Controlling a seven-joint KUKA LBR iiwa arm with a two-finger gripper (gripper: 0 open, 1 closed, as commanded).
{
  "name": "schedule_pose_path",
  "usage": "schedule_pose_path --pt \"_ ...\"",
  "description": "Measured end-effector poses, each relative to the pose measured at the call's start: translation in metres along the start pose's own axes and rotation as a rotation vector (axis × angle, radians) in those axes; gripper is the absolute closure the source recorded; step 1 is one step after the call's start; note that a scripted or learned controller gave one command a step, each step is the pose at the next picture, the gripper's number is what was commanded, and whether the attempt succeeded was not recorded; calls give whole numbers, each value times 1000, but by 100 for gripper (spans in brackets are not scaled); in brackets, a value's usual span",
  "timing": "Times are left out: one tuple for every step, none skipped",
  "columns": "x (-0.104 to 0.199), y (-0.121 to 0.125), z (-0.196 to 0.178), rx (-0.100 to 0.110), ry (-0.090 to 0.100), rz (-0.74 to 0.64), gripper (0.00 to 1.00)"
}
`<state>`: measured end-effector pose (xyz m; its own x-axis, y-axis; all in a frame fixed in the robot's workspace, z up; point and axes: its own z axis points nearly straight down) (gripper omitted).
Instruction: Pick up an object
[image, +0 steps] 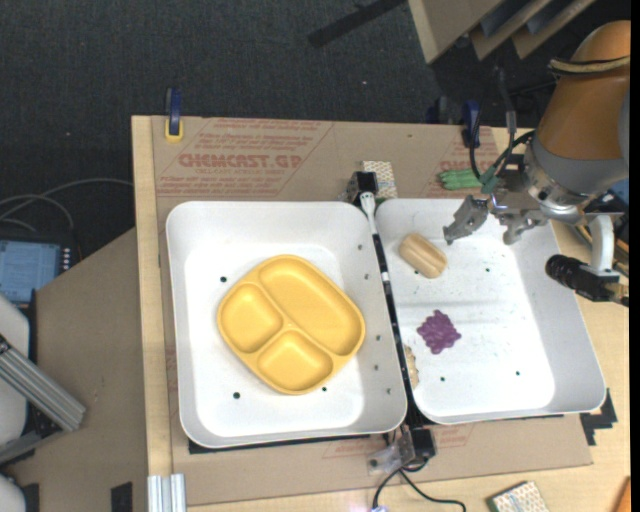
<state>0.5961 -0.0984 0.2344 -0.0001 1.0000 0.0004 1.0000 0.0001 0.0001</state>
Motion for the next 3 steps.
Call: schedule_pose_path --pt "-2 -65 86 13 3 3 0" --pt "1 -84 153 2 1 1 0" --pt "0 -82 139 -5 -2 2 100"
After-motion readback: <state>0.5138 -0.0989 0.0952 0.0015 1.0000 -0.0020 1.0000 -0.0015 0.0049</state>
